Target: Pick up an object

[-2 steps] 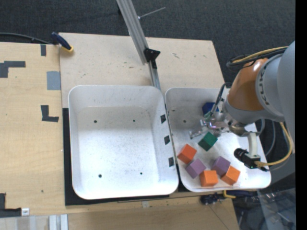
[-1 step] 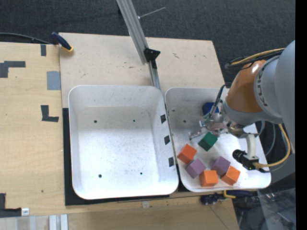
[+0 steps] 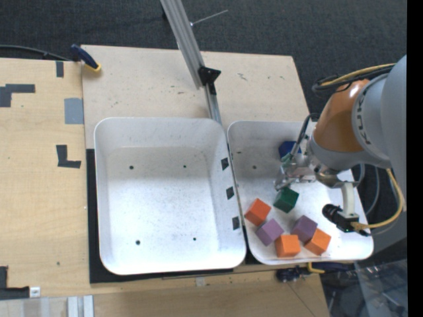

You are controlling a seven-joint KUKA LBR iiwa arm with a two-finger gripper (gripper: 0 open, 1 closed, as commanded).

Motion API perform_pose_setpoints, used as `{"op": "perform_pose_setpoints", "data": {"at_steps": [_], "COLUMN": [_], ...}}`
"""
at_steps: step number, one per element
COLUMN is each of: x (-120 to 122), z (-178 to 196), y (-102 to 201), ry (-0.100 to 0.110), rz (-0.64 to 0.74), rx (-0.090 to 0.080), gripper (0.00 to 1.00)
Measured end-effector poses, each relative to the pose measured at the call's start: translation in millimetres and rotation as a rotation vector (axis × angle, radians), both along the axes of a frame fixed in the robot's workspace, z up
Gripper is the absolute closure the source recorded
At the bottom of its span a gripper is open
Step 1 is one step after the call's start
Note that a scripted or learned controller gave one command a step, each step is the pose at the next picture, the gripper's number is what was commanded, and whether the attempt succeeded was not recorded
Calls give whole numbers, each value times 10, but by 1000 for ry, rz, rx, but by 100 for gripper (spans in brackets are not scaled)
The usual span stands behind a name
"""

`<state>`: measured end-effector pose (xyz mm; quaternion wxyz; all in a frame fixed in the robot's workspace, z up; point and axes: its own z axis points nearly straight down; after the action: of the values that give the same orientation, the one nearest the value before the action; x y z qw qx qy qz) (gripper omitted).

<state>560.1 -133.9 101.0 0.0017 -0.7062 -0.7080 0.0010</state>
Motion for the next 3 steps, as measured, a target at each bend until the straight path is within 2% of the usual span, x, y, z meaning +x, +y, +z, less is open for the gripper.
{"op": "perform_pose_setpoints", "data": {"at_steps": [1, 3], "x": [15, 71], "z": [627, 1502], "y": [-34, -23], "ry": [-9, -8], "rz": [-1, 0], "rx": [-2, -2], "gripper": [100, 100]}}
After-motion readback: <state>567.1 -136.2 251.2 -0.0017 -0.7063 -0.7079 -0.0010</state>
